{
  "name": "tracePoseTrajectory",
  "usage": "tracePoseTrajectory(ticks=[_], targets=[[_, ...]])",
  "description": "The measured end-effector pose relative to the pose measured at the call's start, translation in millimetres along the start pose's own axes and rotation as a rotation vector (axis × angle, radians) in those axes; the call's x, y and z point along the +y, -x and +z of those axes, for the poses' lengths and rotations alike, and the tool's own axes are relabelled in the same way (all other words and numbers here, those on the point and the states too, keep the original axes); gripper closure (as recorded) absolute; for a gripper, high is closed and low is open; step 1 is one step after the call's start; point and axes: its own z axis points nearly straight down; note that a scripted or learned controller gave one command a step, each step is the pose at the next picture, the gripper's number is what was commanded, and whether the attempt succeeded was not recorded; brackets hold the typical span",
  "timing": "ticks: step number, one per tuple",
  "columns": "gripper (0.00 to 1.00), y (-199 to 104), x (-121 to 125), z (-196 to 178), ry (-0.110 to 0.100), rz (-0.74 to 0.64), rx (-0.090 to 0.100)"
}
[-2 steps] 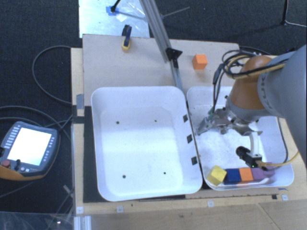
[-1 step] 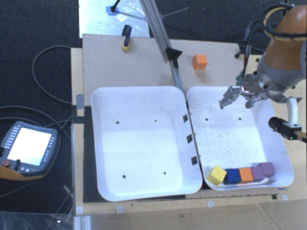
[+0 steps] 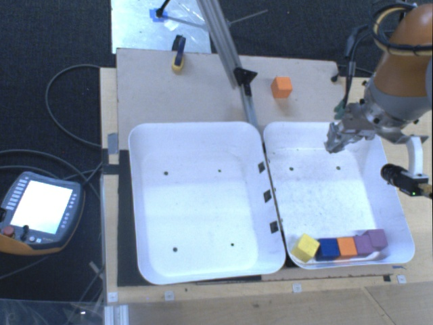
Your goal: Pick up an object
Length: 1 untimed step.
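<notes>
Hovering: gripper point(image 3: 336, 143) over right bin point(image 3: 389, 202) far end | finger state: cannot tell, nothing seen held | cubes point(image 3: 342, 246) in row at near wall, well apart | pick not yet begun; descent, grasp, lift remain

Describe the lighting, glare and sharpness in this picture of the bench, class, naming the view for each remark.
Camera view: even overhead light, with a bright washed-out patch on the floor of the left bin; the teach pendant screen is blown out to white; the gripper looks slightly soft, while the blocks at the right bin's near edge are sharp.
</notes>
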Motion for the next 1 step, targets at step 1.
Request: tracePoseTrajectory(ticks=[1], targets=[[1.00,-57.8,7.9,38.6,-0.006,-0.001,0.003]])
